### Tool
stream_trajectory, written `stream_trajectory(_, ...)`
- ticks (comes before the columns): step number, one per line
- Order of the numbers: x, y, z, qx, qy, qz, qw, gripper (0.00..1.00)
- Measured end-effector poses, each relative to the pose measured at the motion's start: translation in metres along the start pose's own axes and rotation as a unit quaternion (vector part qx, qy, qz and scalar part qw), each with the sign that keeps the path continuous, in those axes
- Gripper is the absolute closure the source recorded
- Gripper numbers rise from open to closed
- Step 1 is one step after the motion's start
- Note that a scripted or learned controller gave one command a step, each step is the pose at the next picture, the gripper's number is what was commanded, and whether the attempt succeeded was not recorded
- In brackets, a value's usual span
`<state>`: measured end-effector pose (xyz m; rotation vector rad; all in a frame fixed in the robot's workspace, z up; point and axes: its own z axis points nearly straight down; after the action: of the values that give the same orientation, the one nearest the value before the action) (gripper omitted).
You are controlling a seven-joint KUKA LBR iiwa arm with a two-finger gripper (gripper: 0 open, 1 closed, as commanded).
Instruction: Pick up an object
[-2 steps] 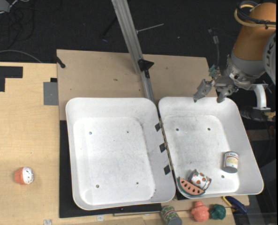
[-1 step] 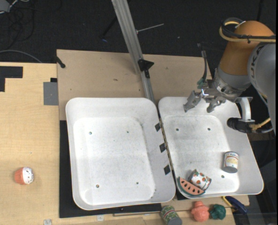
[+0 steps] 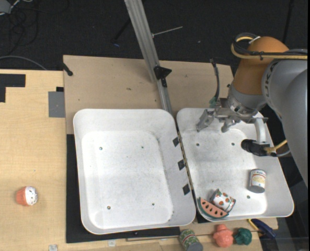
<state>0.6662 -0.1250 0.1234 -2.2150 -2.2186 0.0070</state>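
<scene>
Nothing is yet gripped: the gripper [image 3: 218, 122] is seen above the far end of the right bin [image 3: 217, 156] with fingers spread and bare. Candidates lie at that bin's near end, a small can [image 3: 257, 180] and a watermelon-slice toy [image 3: 214, 208]; descent and grasp remain

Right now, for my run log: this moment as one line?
gripper: open, holds nothing, over right bin's far end | small jar, watermelon slice toy: near end, untouched | pick not begun
</scene>
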Motion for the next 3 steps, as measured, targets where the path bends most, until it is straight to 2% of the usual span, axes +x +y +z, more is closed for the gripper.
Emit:
stream_trajectory(1, -0.002, 0.001, -0.014, -0.003, -0.001, 0.001, 1.0000, 1.00)
stream_trajectory(3, -0.016, -0.009, -0.117, -0.006, -0.001, 0.001, 1.0000, 1.00)
